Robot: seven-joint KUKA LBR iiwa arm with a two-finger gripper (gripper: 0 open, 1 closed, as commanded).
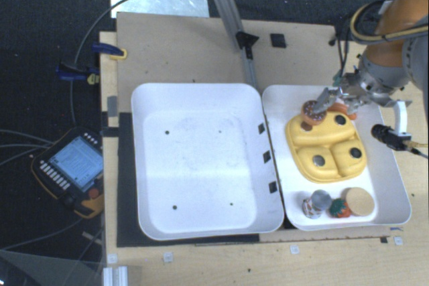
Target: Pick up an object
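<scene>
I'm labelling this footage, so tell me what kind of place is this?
Probably a robotics lab test bench: a KUKA arm reaches over two white bins on a board, a teach pendant lies beside it, and cables trail across the dark floor.

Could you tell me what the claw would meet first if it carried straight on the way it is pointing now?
Most likely the small brown object on the upper-left lobe of the yellow moulded piece. The claw slants down and left toward it and looks almost upon it, though one view leaves the height between them unclear.
</scene>
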